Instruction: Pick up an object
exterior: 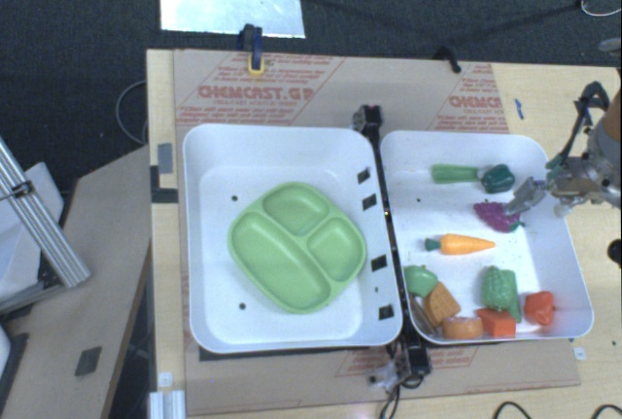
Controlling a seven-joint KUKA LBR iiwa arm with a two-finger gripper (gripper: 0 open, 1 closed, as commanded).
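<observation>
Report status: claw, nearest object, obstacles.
Claw low over right bin. Purple toy just beside claw, not held. Carrot lies nearby.

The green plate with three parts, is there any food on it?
Empty. The green plate lies in the left bin with all three parts bare. The toy carrot and other toy food sit in the right bin.

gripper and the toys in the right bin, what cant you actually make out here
- Gripper, camera view: too small and blurred to tell whether it touches the purple toy beneath its tips.
- Arm: cut off by the right edge of the view.
- Toys in the right bin's near corner: the orange pieces and the red block crowd together, so their shapes are unclear.
</observation>
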